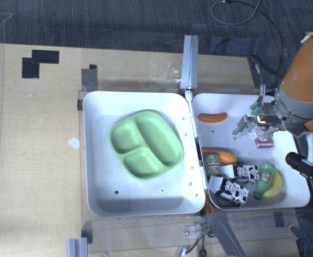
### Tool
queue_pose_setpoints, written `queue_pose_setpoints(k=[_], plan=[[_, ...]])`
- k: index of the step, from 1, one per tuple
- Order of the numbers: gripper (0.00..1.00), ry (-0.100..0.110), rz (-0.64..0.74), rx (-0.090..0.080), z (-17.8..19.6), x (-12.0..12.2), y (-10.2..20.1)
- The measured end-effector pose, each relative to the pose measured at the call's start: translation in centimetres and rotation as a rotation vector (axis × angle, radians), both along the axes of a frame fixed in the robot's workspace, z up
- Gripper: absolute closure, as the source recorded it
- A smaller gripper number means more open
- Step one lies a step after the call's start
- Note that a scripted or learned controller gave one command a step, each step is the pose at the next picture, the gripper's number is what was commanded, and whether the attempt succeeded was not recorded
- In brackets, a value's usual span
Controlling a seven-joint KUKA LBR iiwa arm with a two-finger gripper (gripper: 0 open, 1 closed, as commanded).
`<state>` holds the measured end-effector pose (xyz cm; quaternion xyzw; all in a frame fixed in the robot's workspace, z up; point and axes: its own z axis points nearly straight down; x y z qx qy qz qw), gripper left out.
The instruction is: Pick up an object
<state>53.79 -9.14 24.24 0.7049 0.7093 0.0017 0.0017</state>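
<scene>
Gripper (245, 126) hangs splayed and empty over bare floor of the right bin (236, 101), between sausage (212, 118) and carton (263, 139).

Both white bins, the left one (94, 143) and the right one (295, 194), look like smooth moulded plastic with a soft sheen, and the green divided plate (146, 143) in the left bin is glossy plastic as well. The bench (33, 159) in the left of the frame shows a pale, matt wood-like surface, while the upright bar (189, 63) at top centre looks like brushed metal. At the upper right the arm's orange band (307, 68) is smooth and slightly shiny, and the sausage (212, 117), banana (274, 185) and green bottle (264, 179) in the right bin have a plastic gloss.
</scene>
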Motion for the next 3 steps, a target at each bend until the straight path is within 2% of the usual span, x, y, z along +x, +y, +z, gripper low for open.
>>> queue_pose_setpoints(k=[1,2,3], plan=[[0.00,0.002,-0.007,0.000,-9.9,0.1,-0.9],[0.00,-0.030,0.166,-0.022,-14.7,-3.6,-0.8],[0.00,-0.003,0.193,-0.002,-14.1,-1.5,-3.9]])
